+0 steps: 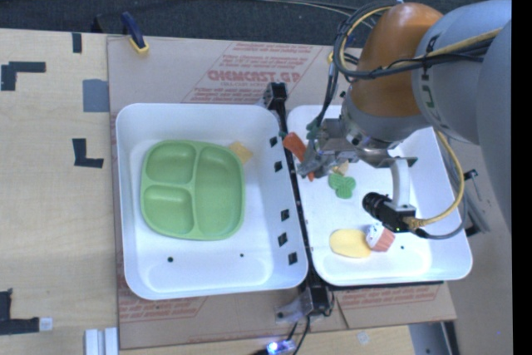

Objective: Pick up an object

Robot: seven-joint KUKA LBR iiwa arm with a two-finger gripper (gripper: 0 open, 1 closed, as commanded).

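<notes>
My gripper [318, 160] hangs low over the left part of the right bin [440, 262], under the orange band of the arm. An orange-red object [293, 145] lies right at the gripper's left side, against the bin's left wall; whether it is touched or held I cannot tell. A small green object [342, 185] sits just right of and below the gripper. Nearer the front lie a yellow rounded object [349, 244] and a small red and white object [381, 239], close together.
The left bin [133, 262] holds a green divided plate [193, 189] and a small yellow piece [241, 151] at the plate's upper right. The arm's bulk covers the back of the right bin. A black connector [380, 208] with a yellow cable hangs over the right bin's middle.
</notes>
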